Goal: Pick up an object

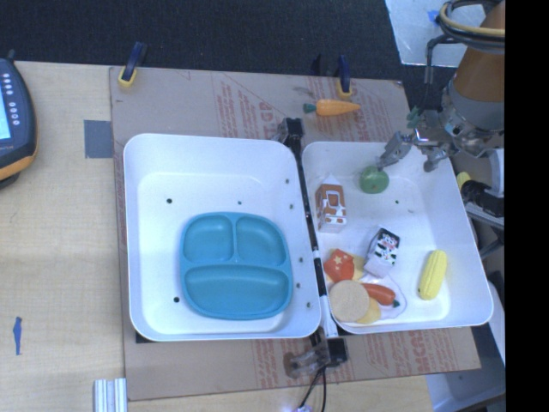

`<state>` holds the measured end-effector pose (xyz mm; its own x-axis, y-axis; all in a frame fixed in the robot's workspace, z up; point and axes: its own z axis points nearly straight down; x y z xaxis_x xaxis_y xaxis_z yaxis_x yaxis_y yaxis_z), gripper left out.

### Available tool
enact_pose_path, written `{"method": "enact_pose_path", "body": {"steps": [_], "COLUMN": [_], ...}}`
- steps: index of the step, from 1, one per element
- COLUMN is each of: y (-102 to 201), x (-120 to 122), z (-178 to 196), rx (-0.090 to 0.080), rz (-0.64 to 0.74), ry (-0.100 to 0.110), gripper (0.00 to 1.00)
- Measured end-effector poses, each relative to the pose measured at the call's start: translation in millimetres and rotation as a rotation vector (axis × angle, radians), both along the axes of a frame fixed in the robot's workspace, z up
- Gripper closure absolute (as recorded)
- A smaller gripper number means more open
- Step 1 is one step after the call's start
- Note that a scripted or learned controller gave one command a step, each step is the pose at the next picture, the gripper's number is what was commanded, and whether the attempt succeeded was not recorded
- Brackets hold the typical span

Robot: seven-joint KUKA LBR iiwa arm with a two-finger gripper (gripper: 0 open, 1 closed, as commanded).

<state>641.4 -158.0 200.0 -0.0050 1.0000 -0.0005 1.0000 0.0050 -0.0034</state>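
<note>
Up at the far right of the frame, the arm [474, 75] comes in with its orange band showing, and the gripper [415, 150] hangs over the back edge of the right bin [467, 230]. The two fingers are spread apart, with nothing between them; one fingertip [394, 152] sits just above and to the right of a small green round object [373, 179], very near it, though whether they touch is too close to call.

Down through that right bin, there's a brown-and-white box [331, 206] close to the left wall, a black-and-white carton [383, 251] toward the middle, and a yellow corn cob [431, 274] off near the right wall. At the lower left corner of this bin sits a tight cluster: a red-orange piece [340, 265], a tan round disc [349, 300] and a carrot-like orange piece [380, 294], all pressed together.

Over in the left bin [146, 230], a blue divided plate [237, 265] lies flat, lower centre.

Outside the bins, an orange toy carrot [335, 107] rests on the board at upper centre, and a handheld pendant [13, 118] sits at the far left edge.
</note>
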Motion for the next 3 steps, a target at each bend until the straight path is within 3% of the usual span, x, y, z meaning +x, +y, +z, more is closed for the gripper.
{"method": "enact_pose_path", "body": {"steps": [1,2,3], "y": [10.0,40.3,45.4], "x": [12.4,-102.3,-18.3], "z": [-115.7,-109.2,-107.4], "rx": [0.002,0.004,0.0], "rz": [0.004,-0.003,0.002], "ry": [0.01,0.011,-0.007], "gripper": [0.0,0.0,0.0]}}
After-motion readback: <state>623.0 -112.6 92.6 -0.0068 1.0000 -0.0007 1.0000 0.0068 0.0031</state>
